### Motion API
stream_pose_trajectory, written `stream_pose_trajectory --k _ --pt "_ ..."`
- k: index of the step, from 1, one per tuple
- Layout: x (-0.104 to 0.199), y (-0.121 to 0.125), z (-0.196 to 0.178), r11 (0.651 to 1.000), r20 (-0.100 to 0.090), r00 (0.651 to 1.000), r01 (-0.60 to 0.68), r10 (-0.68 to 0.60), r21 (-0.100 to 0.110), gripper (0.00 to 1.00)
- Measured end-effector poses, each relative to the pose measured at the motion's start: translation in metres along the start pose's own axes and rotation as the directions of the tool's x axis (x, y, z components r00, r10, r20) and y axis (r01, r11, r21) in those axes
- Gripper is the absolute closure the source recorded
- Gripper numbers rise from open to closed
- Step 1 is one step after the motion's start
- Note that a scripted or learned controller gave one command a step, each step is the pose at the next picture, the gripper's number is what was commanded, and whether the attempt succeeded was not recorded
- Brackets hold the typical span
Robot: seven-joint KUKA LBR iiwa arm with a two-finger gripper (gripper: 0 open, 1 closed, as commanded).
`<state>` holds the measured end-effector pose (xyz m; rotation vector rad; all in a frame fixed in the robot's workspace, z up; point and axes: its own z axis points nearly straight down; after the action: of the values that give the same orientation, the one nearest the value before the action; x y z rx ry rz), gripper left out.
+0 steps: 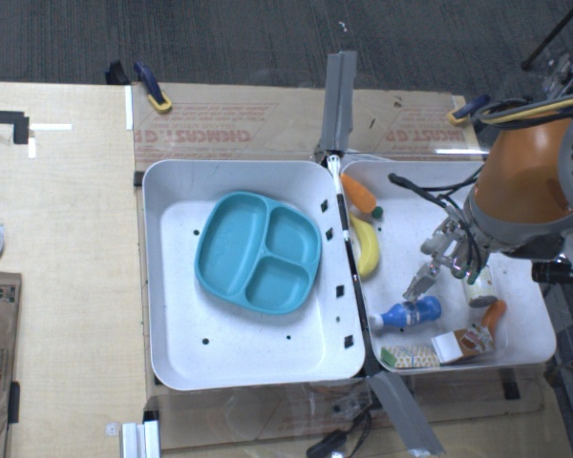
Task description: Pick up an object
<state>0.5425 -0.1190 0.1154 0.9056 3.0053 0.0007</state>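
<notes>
1. The arm (pixel 525 184) is being extended into the camera view from the right edge, its orange band showing broad and rounded above the wrist.
2. The wrist is being angled down and toward the left, with dark cables looping along its upper side.
3. The gripper (pixel 428 277) is being held low at the arm's left end, its metal fingers (pixel 422 282) pointing down and leftward.
4. The fingers' spacing is not being shown clearly enough to judge.
</notes>
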Motion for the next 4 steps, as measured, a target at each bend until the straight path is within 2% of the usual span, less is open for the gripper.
stream_pose_trajectory --k 1,2,3,4 --pt "0.043 -0.008 0.02 1.0 0.011 1.0 -0.01 0.01 -0.005 0.0" --pt "0.047 -0.013 0.018 0.988 0.024 0.988 0.151 -0.151 -0.008 0.0" --pt "0.005 0.014 0.023 0.945 0.0 0.945 0.326 -0.326 -0.001 0.0" --pt "-0.052 0.033 0.023 0.821 0.003 0.821 0.57 -0.57 -0.001 0.0"
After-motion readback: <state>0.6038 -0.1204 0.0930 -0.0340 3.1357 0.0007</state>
